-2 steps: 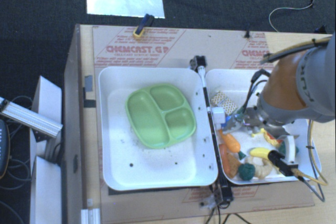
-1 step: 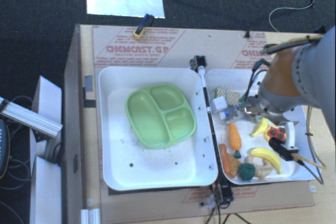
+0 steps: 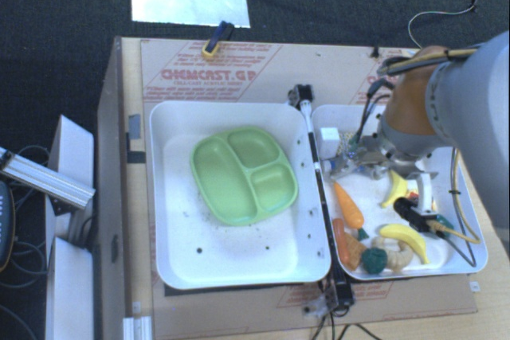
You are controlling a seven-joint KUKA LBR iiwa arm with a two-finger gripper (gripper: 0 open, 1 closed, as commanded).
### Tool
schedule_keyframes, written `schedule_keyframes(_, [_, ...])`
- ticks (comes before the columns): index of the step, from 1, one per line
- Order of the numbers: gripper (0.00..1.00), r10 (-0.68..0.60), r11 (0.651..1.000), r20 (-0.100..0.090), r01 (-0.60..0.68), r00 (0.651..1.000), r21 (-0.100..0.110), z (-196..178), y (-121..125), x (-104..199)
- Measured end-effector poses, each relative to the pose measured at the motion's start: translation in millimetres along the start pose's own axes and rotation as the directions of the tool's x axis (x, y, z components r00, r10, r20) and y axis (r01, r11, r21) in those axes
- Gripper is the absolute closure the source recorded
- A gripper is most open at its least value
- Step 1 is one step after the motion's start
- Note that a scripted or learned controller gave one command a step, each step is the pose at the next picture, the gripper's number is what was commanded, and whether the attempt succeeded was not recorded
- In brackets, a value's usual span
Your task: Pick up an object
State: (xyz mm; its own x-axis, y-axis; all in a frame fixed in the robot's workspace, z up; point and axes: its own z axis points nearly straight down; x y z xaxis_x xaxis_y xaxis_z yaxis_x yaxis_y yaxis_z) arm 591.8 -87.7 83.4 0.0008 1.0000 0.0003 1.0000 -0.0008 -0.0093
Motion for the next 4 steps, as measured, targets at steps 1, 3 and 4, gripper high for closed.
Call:
schedule_keyframes(1, [0.0,-0.005,1.0,0.002,0.005,1.0,-0.011,-2,45,-21])
schedule_keyframes(3, [0.0,-0.009,1.0,0.003,0.009,1.0,-0.011,-12,46,-21])
schedule_keyframes(4, [0.0,0.004,0.999,-0.013,-0.004,1.0,0.042,4,67,-41])
